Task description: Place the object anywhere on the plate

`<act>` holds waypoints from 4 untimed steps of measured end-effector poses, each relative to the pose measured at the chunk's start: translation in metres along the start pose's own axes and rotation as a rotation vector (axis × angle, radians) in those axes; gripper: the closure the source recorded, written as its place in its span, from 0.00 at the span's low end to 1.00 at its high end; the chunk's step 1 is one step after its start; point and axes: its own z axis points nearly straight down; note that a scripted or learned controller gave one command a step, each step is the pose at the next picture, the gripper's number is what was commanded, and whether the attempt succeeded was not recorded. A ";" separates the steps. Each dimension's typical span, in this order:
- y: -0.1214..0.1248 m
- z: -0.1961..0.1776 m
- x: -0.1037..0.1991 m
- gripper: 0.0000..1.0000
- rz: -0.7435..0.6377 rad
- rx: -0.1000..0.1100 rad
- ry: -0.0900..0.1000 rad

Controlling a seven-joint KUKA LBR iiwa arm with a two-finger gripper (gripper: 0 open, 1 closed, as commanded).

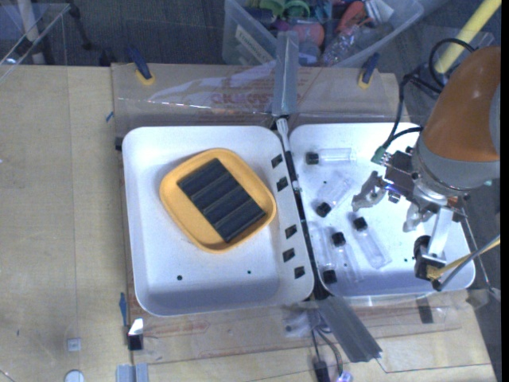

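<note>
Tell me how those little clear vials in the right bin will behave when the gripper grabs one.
The vials look like smooth clear plastic, so probably slippery. They lie on their sides and look round, so a nudge may roll them. They seem small beside the gripper, so likely light and easy to knock away.

The arm (pixel 465 102) is cut off by the right edge. The small clear bottles (pixel 350 213) in the right bin (pixel 350 289) are hard to make out. The box of toys (pixel 318 10) is cut off at the top.
</note>
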 end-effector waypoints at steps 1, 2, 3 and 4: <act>-0.012 0.003 0.011 0.00 0.008 0.005 -0.001; -0.015 0.014 0.006 0.00 0.005 0.004 -0.001; -0.016 0.018 0.006 0.00 0.060 0.005 0.000; -0.002 0.041 0.015 0.00 0.092 0.005 -0.001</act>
